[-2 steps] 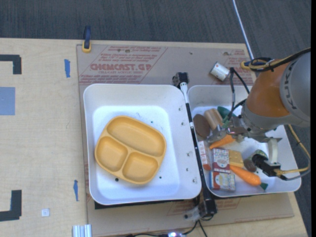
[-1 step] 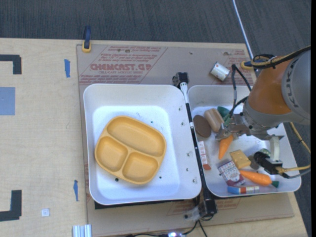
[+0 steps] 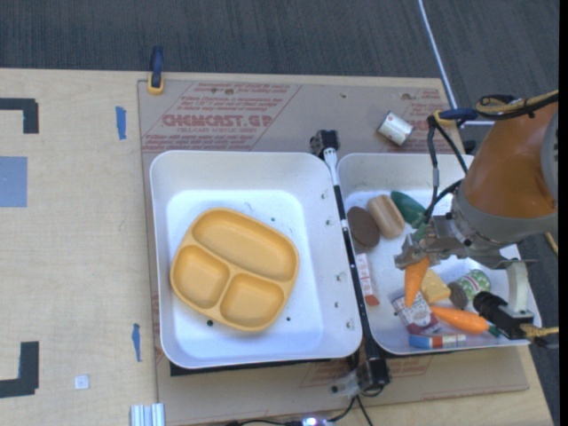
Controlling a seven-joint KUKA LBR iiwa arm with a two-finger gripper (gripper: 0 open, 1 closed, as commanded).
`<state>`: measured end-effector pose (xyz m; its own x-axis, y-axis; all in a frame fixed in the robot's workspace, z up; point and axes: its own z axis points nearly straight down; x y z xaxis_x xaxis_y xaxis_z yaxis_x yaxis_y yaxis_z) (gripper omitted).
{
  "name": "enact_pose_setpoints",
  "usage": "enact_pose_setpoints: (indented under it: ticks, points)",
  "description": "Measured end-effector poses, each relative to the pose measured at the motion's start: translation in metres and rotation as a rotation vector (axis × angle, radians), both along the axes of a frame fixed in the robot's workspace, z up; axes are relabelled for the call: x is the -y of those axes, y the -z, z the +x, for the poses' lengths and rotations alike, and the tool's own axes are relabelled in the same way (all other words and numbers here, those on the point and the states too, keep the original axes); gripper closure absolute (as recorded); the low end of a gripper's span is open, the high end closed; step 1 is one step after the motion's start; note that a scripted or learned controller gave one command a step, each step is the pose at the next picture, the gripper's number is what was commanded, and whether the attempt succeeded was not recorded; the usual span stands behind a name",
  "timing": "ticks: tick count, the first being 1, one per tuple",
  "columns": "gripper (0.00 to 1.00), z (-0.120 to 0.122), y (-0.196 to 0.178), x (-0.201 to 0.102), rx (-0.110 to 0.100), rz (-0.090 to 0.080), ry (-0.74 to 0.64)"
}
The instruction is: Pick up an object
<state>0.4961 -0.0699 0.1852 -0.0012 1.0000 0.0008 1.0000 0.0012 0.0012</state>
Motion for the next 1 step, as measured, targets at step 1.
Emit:
enact_pose_setpoints:
  ticks: [1]
  points:
    - [1.0,-0.0161,-0.014,-0.0823,-0.002,0.001,-0.001]
